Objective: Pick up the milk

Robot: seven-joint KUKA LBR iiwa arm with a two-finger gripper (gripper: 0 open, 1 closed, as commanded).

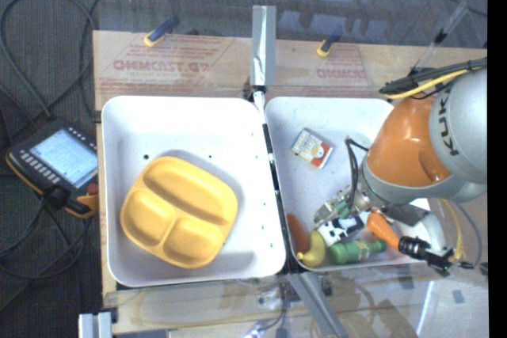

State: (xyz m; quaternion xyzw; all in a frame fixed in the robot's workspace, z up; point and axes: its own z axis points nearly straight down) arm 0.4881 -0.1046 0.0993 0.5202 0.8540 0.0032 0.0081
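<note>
Camera view looks down on two white bins side by side. At the bottom of the frame, in the lower corner of the right bin [279,170], a green bottle [356,251] lies on its side beside a yellow banana [314,249], with a reddish sausage-shaped piece [297,231] just left of them and an orange carrot [382,229] to the right. Just above the bottle sits a small black-and-white carton, the milk [343,228]. The gripper [339,207] hangs right over it, at the lower centre-right of the frame; whether its fingers are spread or pressed together cannot be made out, and nothing shows the carton between them. Above the wrist, the arm's orange band [404,146] fills the right side. Further up in the right bin lies a small orange-and-white box [311,148], apart from the pile. The left bin [119,123] holds a yellow divided tray [179,210]. At the far left edge rests a handheld controller with a screen [54,162].
</note>
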